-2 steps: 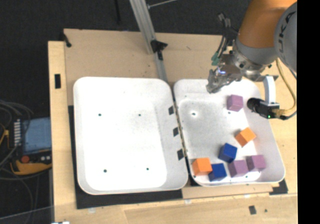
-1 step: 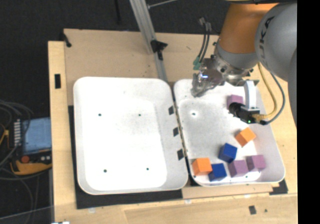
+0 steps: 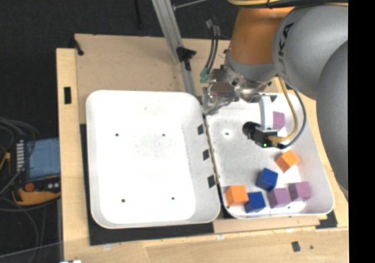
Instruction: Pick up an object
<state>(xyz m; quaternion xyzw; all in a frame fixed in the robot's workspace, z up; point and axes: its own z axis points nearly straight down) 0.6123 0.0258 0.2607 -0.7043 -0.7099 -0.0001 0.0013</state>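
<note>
My gripper (image 3: 214, 99) hangs low over the far left corner of the right bin (image 3: 229, 139), by the divide between the two bins. Nothing shows in its grasp. Several small blocks lie in this bin. A purple block (image 3: 279, 120) sits near the far right, just right of the wrist. An orange block (image 3: 287, 160) and a blue block (image 3: 268, 178) lie further toward the front. Along the front wall are an orange block (image 3: 237, 195), a blue block (image 3: 255, 201) and two purple blocks (image 3: 280, 197) (image 3: 302, 190).
The left bin (image 3: 105, 139) stands beside the right one, their rims touching. A slanted metal pole (image 3: 167, 21) rises behind the bins, close to the gripper. The arm's large grey body (image 3: 316, 39) overhangs the right bin's far right side.
</note>
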